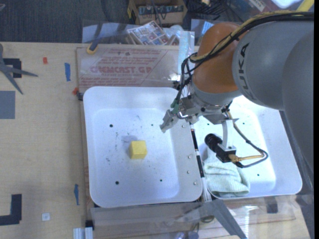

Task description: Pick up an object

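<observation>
We see a small yellow block (138, 149) lying on the floor of the left bin (99, 98), a little below and left of the bin's middle. It rests flat and alone, with one face up and its edges turned slightly against the bin's walls. A scatter of dark specks (115, 133) marks the white floor around it, some just above the block and others nearer the bottom wall.

Up and to the right of the block, apart from it, hangs the gripper (170, 118). It sits over the right part of the left bin, close to the wall that the two bins share, and its tip points down and to the left. We cannot tell how wide it stands from this slant. The block is not in its grasp.

Above the gripper we see the orange band (217, 59), and behind it the thick grey arm (279, 59), which covers the upper part of the right bin (281, 176).

In the right bin a crumpled white cloth (227, 177) lies against the shared wall, near the bottom corner.

Behind the bins a pale board with red lettering (124, 66) lies flat. Both bins rest on the wooden bench (40, 133), which bears short blue tape strips (67, 71) to the left.
</observation>
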{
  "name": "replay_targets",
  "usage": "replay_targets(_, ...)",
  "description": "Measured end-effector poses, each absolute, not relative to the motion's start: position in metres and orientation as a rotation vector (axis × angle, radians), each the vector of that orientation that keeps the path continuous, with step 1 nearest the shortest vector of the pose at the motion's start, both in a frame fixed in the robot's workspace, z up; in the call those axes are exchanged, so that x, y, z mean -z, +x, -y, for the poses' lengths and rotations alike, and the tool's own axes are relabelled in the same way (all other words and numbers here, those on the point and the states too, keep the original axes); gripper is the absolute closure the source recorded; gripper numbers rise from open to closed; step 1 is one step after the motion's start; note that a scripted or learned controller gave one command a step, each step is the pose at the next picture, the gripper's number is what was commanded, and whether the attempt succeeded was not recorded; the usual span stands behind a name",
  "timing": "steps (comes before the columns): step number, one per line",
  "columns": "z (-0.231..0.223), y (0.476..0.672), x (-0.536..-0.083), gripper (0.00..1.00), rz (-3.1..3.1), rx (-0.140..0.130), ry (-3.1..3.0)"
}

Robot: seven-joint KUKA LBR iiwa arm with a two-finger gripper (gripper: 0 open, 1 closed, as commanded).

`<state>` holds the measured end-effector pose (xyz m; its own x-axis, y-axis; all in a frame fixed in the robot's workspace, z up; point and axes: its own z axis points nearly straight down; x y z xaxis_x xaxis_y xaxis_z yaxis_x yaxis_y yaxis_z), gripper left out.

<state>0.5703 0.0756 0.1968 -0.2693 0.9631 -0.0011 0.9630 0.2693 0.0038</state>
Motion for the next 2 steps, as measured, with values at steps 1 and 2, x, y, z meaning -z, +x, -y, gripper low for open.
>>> replay_targets(1,-0.118,0.571,-0.119,0.00,-2.463,-0.024,1.911)
replay_targets(2,-0.129,0.639,-0.089,0.00,-2.125,-0.009,2.306)
